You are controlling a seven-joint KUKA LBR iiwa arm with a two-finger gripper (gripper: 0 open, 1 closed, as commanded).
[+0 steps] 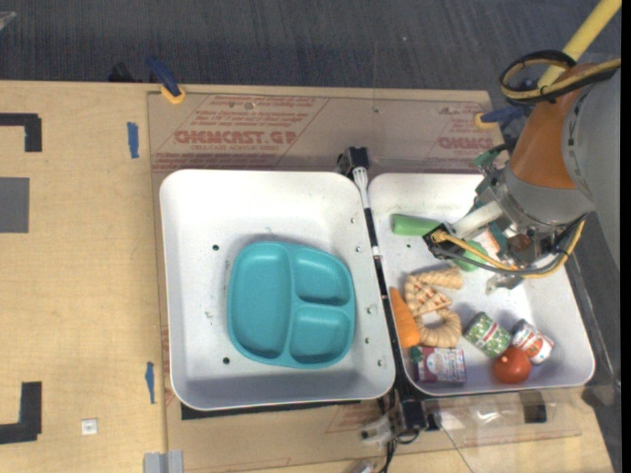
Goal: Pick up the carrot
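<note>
Camera view: carrot (404,320) is lying along the right bin's (564,308) left wall, likely light, stiff, slick, so a mid-body pinch is looking best. Gripper (508,264) is hovering well apart from it — closure cannot be told.

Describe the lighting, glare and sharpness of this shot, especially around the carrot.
Camera view: lighting is even and diffuse; only a soft shadow sits along the near edge of the teal divided plastic plate; no harsh glare on the shallow white right bin; the slim orange carrot by that bin's left wall is slightly soft and low in detail, yet readable.
</note>
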